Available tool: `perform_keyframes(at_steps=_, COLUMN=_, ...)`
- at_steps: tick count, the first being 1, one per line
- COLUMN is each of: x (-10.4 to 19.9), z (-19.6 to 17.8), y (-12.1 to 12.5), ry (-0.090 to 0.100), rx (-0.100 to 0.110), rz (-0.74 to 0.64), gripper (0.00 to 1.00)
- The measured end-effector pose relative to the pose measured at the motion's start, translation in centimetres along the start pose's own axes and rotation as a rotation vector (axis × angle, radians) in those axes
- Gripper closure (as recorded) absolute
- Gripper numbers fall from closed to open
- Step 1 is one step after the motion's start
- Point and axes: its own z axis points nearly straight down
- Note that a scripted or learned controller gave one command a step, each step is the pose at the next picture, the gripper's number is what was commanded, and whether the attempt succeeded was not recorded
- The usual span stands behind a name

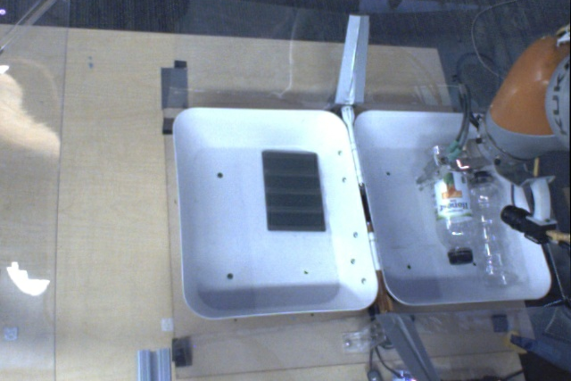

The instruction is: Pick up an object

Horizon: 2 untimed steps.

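Desk (107,219): pale wood, carrying two white bins side by side.

Left bin (205,281): holds one dark ribbed pad (293,190), lying flat near its middle.

Right bin (393,192): the landmark for this entry. In its right half lie a clear bottle (453,211) with a white and orange label and black cap, and a second clear bottle (489,232) just beside it, nearer the right wall.

Arm (531,98): grey with orange band, over the bin's upper right corner.

Claw (453,161): above the labelled bottle's top end; whether apart or together cannot be told.
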Motion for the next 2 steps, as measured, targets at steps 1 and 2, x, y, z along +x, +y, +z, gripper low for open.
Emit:
perform_keyframes(at_steps=1, x=5.0, z=-8.0, y=2.5, ry=-0.002, rx=0.005, rz=0.005, gripper=1.00)
perform_keyframes(at_steps=2, x=-0.8, z=-5.4, y=2.3, ry=-0.001, rx=0.008, rz=-0.058, gripper=1.00)
